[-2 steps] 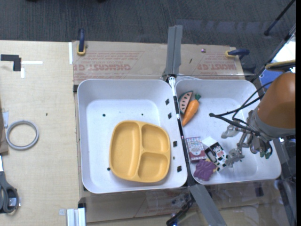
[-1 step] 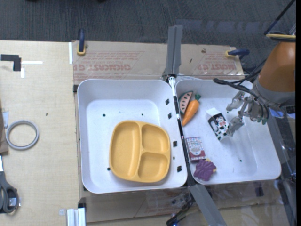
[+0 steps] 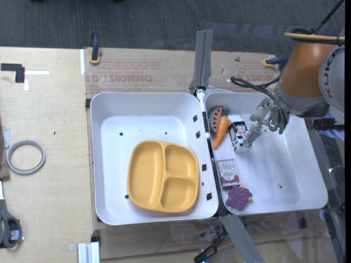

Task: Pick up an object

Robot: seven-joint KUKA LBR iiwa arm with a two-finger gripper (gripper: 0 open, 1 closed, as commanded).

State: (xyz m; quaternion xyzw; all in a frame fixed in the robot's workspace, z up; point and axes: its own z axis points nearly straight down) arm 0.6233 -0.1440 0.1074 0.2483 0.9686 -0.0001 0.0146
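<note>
My gripper [image 3: 259, 131] hangs over the upper left part of the right bin [image 3: 290, 185]. Its fingers [image 3: 249, 137] are open with nothing between them, and the lower fingertip ends just right of a small black-and-white carton [image 3: 238, 133]. An orange carrot toy [image 3: 221, 129] and a watermelon slice toy [image 3: 218, 115] lie against the bin's left wall, left of the carton. Nearer the front lie a pink-red packet [image 3: 227, 171] and a purple toy [image 3: 238, 197].
A yellow divided plate [image 3: 163, 175] lies in the left bin [image 3: 109, 147]. A grey divider [image 3: 202, 59] stands between the bins at the back. On the bench at left are a tape ring [image 3: 24, 156] and scissors [image 3: 8, 232].
</note>
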